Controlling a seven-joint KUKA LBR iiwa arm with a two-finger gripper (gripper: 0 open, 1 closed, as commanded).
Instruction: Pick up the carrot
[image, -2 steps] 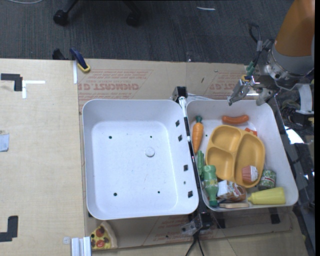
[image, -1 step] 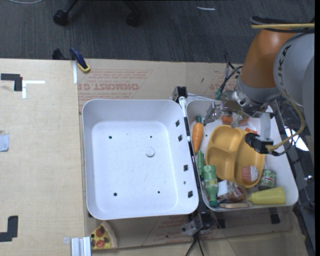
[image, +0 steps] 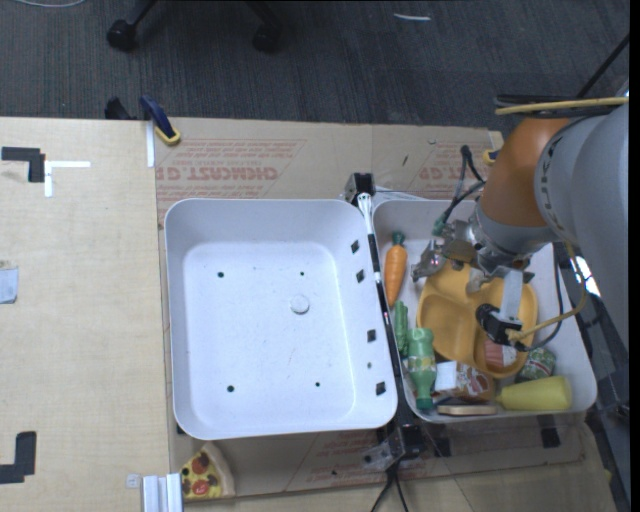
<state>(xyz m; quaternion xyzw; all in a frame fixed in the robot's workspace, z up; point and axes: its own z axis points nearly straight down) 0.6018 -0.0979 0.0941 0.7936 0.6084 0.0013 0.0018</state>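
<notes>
The carrot (image: 395, 270) is orange with a green top and lies lengthwise along the left wall of the right bin (image: 425, 206), its green end pointing toward the back. My gripper (image: 462, 266) hangs over the same bin, just right of the carrot and above a yellow bowl-like item (image: 447, 312). The grey wrist and its orange band (image: 515, 165) hide the gripper's tips from above. Nothing shows in its grasp, and the carrot rests apart from it.
The right bin is crowded: a green bottle (image: 418, 352), a yellow fruit (image: 536, 394), an orange can (image: 498, 353) and small packets at the front. The left bin (image: 262, 207) stands beside it. A toy pizza slice (image: 204, 476) lies on the bench in front.
</notes>
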